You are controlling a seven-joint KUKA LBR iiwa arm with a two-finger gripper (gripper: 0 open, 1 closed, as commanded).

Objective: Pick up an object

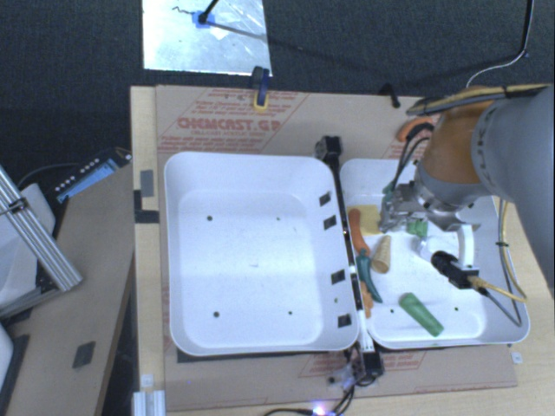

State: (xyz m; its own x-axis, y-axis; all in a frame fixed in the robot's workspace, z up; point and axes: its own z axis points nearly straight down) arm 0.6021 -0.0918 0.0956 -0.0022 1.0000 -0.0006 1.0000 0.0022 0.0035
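Note:
My gripper (pixel 401 219) hangs low over the upper middle of the right bin (pixel 486 328), and the wrist above hides its fingers. A pale yellow piece (pixel 370 219) lies just left of it, and a small green thing (pixel 420 228) peeks out at its right side. A tan cone-shaped object (pixel 381 254) rests below the gripper. Along the bin's left wall lie an orange stick (pixel 355 230) and a dark green curved piece (pixel 365 271). A green cylinder (pixel 421 313) lies near the front of the right bin.
The left bin (pixel 251 254) sits beside the right one, split from it by a black-clipped divider (pixel 347 250). The grey arm (pixel 512 137) enters from the right over the right bin's far corner. A blue and yellow clamp (pixel 260 87) stands at the bench's back edge.

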